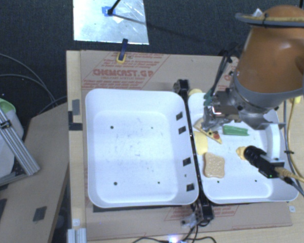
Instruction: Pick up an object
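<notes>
Camera view: end effector (211, 121) low over pizza slice (209, 134) in right bin (243, 189).

silver sheet (110, 13) beyond cardboard board (126, 70).

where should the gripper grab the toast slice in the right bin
Come straight down on the toast slice and pinch across its two straighter side edges. It seems to lie flat on the right bin floor, clear of neighbours, so a top-down grasp probably suits best.
</notes>
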Robot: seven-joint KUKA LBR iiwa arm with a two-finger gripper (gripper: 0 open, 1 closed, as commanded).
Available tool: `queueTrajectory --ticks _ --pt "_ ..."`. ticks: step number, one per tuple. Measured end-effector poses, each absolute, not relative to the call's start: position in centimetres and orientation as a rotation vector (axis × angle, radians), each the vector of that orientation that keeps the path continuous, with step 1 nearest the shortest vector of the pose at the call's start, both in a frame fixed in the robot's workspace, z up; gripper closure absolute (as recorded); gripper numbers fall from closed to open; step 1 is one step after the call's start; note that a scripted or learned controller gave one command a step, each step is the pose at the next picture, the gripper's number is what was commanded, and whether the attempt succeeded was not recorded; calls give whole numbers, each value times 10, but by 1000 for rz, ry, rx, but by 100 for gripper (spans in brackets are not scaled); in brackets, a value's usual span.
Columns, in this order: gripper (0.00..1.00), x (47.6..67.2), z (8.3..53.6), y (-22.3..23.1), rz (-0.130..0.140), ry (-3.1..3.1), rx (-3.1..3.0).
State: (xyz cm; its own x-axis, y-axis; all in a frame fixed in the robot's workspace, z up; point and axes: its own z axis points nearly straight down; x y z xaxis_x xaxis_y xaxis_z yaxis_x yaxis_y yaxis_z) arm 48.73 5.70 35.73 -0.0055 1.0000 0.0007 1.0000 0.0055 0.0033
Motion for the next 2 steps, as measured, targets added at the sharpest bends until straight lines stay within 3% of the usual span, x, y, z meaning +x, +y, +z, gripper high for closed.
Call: queueTrajectory --ticks 1,2 --pt "100 487 407 86 5 2226 2214" --pt "100 488 418 85 9 2228 2209"
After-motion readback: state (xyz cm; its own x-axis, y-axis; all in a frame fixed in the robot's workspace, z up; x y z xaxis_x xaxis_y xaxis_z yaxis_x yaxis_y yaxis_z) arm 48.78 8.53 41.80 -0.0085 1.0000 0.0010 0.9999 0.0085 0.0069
